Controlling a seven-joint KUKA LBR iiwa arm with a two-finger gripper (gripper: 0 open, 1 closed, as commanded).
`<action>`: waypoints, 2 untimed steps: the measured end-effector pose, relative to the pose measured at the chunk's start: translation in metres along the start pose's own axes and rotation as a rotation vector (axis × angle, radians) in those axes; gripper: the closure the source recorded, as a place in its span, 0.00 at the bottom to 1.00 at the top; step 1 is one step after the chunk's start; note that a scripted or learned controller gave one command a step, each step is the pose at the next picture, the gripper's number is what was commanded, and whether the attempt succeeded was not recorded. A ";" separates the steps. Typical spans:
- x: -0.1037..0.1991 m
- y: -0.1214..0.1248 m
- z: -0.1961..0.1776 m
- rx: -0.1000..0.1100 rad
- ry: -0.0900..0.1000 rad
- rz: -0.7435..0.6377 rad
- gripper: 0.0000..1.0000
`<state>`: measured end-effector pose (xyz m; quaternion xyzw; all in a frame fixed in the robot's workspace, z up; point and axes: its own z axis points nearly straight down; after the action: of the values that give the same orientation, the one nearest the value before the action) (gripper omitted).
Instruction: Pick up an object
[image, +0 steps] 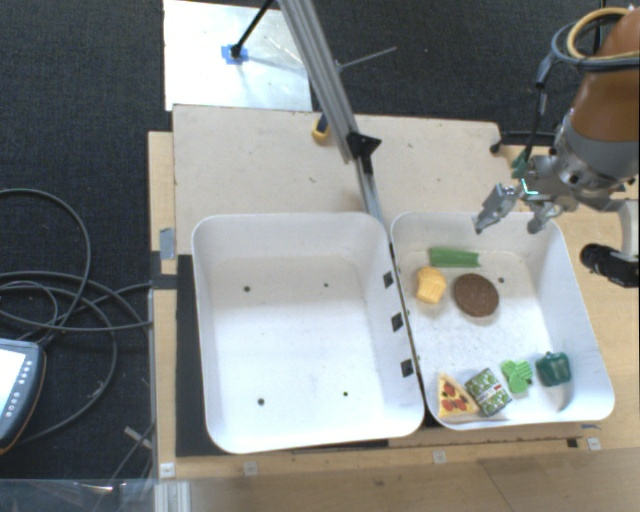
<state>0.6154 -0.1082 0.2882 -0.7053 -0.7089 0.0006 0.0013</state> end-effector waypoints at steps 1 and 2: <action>0.000 0.001 -0.002 -0.004 -0.001 0.000 0.00; 0.006 -0.007 0.055 0.002 0.000 0.003 0.00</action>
<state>0.6085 -0.1023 0.2330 -0.7063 -0.7079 0.0014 0.0019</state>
